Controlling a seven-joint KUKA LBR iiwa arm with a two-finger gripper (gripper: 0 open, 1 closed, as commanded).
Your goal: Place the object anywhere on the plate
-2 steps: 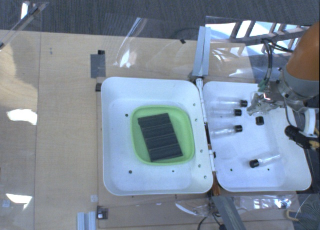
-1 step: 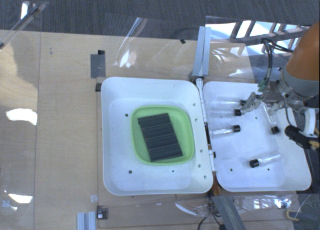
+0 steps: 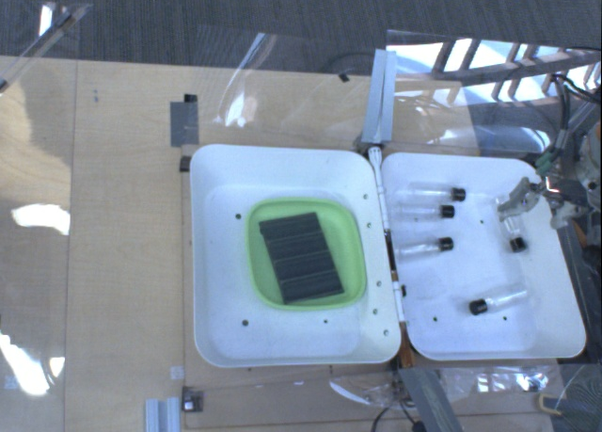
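The gripper (image 3: 520, 197) reaches in over the upper right corner of the right bin (image 3: 550, 341); whether it is clenched or released cannot be told. Just below it a clear tube with a black cap (image 3: 514, 235) lies on the bin floor. Four more capped clear tubes lie in this bin: two near its upper left (image 3: 428, 196) (image 3: 423, 213), one at mid-left (image 3: 425, 248), one lower down (image 3: 497, 302). The left bin (image 3: 212, 327) holds a green plate (image 3: 350, 232) with a dark ribbed block (image 3: 300, 257) on it. No readable writing appears.
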